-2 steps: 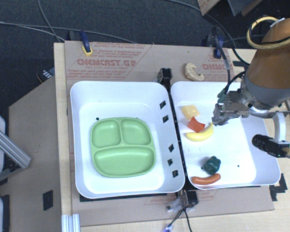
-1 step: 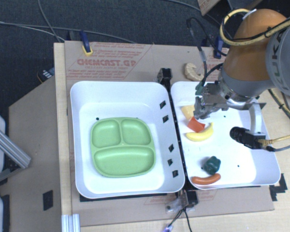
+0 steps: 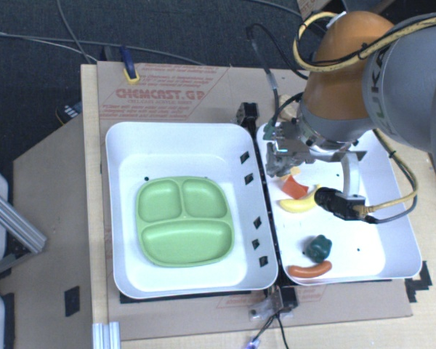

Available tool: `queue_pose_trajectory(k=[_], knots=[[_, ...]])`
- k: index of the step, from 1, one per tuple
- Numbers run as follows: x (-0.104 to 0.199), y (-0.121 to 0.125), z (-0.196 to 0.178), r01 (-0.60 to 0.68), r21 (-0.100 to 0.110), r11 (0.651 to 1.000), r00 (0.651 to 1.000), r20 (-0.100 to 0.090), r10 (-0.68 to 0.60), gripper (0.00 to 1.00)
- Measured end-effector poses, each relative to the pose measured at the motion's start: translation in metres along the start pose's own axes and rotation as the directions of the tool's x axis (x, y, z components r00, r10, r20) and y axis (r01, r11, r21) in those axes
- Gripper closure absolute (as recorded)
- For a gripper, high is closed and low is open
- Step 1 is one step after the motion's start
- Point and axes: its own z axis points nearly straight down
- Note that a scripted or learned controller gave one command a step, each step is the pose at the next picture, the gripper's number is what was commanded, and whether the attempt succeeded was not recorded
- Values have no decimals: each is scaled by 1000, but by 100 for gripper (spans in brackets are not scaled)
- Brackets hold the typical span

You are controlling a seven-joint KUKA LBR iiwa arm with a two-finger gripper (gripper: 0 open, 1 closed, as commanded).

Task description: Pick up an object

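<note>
bins [image 3: 123,195]: glossy white plastic | tray [image 3: 184,220]: smooth matt green plastic | bench board [image 3: 160,93]: matt cardboard

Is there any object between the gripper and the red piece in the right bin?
Nothing visible does. The gripper is near the upper left of the shallow white right bin, and the small red piece lies just below it. The yellow banana-shaped toy lies beyond the red piece, not between them.

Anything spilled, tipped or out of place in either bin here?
Nothing stands out. The green divided plastic tray lies flat in the left white bin; the red wedge, yellow banana, dark teal lump and orange-red sausage lie apart in the right one.
</note>
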Motion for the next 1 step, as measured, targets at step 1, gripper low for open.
queue_pose_trajectory(k=[1], knots=[[56, 11, 15, 0, 0, 1000, 1000, 0, 0, 100]])
